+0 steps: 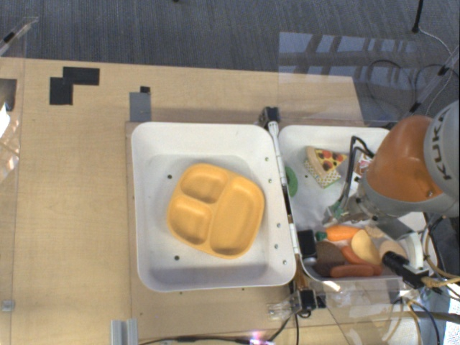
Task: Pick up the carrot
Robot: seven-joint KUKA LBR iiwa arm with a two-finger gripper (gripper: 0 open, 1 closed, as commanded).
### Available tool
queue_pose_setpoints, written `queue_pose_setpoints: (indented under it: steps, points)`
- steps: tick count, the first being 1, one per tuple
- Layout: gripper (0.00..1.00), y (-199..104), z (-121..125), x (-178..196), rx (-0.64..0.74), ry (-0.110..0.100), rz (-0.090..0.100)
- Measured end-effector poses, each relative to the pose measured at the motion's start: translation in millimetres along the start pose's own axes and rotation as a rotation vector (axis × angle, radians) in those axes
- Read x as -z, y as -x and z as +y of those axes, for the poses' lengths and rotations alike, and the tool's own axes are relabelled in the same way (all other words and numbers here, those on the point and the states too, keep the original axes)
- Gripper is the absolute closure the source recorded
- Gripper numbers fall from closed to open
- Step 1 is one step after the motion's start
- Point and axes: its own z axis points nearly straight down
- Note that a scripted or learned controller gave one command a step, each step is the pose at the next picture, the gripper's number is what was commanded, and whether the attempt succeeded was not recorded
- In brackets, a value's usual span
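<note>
Orange-banded arm [406,167] hides the hand above the carrot [341,233].

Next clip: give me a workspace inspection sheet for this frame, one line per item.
Surface: wooden bench bearing two shallow white bins; left bin, right bin.
Job's things: carrot, orange, lying in the right bin just below the arm's wrist.
Clutter: yellow compartment tray in the left bin; pizza slice toy, sausage, dark brown piece and pale round piece in the right bin.
Grippers: claw low over the right bin, beside the carrot; finger state unclear.
Cables: wires behind the right bin, more along the front edge.
Surroundings: grey carpet, stand legs at the top.
</note>
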Motion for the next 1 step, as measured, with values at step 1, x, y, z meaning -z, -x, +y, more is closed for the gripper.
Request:
queue_pose_setpoints:
  steps: [1]
  points:
    - [1.00, 5.1, -9.9, -21.8, 0.205, -0.020, 0.009]
